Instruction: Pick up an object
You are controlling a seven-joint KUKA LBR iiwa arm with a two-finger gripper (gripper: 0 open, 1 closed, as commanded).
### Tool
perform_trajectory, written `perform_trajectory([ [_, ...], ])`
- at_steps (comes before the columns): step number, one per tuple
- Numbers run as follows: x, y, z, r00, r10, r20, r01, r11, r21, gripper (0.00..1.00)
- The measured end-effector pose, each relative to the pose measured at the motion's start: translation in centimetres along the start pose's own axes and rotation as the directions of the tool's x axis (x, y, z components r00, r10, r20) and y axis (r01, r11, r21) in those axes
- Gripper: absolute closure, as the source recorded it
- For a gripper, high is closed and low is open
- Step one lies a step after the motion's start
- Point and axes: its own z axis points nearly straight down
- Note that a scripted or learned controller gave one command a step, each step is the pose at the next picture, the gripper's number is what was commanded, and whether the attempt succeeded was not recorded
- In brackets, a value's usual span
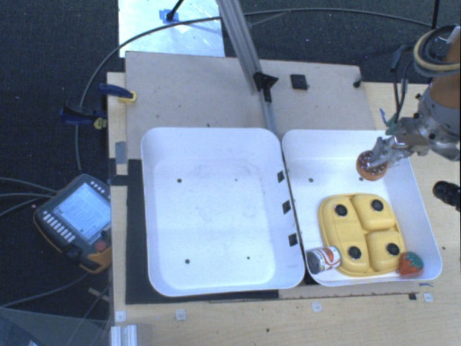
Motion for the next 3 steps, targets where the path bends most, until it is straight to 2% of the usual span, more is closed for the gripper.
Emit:
perform_trajectory([
  [2, 10.0, 1.0, 3.2, 1.000, 0.000, -0.001, 0.000, 1.000, 0.003, 1.00],
  [3, 14.7, 0.9, 3.3, 1.000, 0.001, -0.001, -0.001, 1.000, 0.003, 1.00],
])
